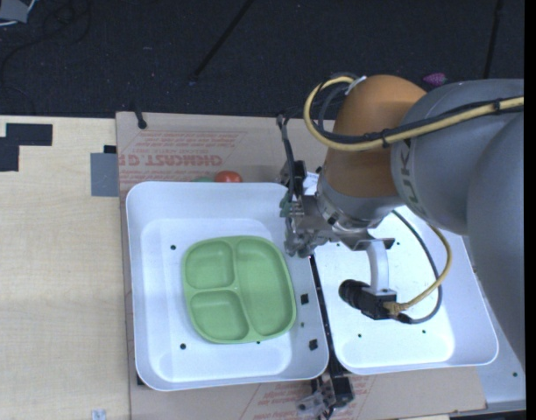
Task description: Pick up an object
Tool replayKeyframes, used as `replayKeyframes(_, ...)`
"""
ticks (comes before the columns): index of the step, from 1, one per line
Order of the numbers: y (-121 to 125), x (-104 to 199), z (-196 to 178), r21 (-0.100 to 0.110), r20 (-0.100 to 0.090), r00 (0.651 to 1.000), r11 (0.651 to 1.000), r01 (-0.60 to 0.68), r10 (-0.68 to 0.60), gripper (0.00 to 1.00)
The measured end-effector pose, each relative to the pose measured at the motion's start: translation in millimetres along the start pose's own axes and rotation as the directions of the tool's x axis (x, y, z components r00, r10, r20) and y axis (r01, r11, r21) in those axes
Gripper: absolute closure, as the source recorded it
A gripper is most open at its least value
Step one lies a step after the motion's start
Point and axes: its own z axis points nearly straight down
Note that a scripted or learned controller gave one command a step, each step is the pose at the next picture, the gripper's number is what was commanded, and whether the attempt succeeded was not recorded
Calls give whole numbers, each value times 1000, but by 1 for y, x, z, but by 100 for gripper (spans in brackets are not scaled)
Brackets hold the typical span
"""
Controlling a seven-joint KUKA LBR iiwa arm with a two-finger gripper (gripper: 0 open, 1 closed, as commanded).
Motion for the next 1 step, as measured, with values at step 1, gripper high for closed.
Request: replayKeyframes(1, 7, 42, 0, 1, 1, 1000, 1000, -2, 2, 100)
